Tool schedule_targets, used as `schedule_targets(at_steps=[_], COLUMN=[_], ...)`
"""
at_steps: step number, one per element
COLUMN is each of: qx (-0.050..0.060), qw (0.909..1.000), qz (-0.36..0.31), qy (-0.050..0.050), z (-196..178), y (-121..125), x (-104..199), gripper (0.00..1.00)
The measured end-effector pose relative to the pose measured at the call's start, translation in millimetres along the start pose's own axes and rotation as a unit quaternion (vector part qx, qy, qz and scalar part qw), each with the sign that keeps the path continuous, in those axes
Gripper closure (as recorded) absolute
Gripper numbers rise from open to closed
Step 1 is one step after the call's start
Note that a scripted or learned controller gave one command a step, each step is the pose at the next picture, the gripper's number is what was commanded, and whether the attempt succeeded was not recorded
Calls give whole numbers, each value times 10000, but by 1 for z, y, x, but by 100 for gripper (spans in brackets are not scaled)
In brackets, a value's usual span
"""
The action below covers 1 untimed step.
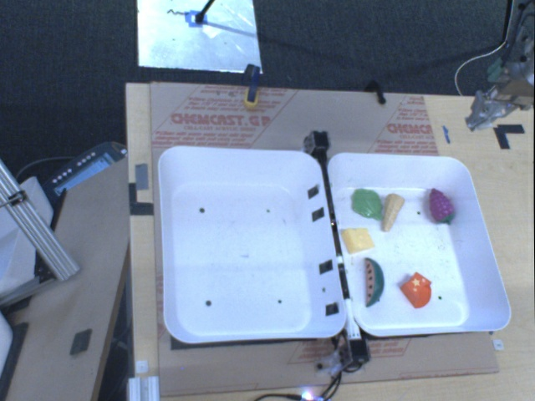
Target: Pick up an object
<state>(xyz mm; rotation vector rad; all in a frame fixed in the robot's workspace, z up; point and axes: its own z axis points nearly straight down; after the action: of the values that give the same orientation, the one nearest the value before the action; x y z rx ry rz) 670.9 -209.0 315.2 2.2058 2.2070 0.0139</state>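
red toy (pixel 416 290) well apart from gripper (pixel 487 114)

A pale wooden worktop (pixel 468 119) carries a brown cardboard sheet (pixel 217 115) printed with red lettering, and on that sheet two shallow white bins sit side by side, touching along their inner edges. The left bin (pixel 242 249) and the right bin (pixel 468 307) are joined by a row of small black clips (pixel 322 241) down the seam. A yellow-and-blue clamp (pixel 251 86) grips the sheet's far edge, and strips of black tape (pixel 506 134) lie on the worktop's far right corner.
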Motion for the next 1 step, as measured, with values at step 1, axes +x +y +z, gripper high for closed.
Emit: schedule_targets(at_steps=[1], qx=[49], qw=[10000], qz=[-59], qy=[47], z=[-76], y=[1], x=[88], gripper=[100])
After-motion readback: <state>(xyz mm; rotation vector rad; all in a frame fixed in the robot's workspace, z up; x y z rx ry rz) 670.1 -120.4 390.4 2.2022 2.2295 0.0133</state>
